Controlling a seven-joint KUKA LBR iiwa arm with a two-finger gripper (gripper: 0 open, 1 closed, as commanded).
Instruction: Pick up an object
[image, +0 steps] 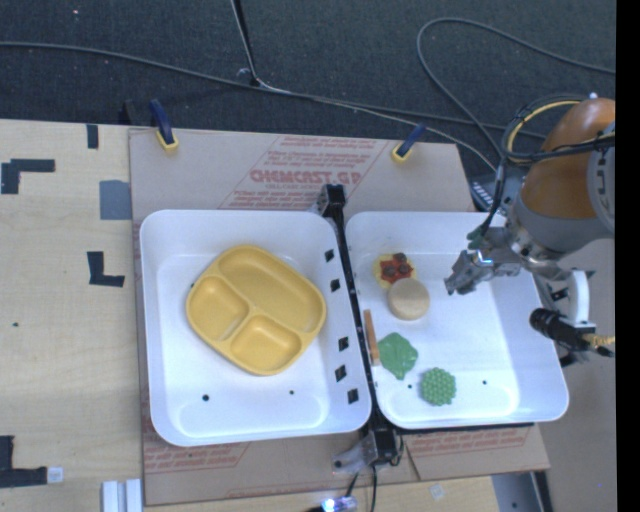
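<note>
The bench is viewed from one fixed camera above, angled downward. Both shallow white plastic bins (160, 330) are framed whole at middle distance, and the grey, orange-banded arm (565, 190) is seen at the right.

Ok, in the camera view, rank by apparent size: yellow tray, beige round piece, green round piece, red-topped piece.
Largest to smallest:
1. yellow tray, by far
2. beige round piece and green round piece: too alike to rank
3. red-topped piece, slightly smaller, though the margin is thin
</note>
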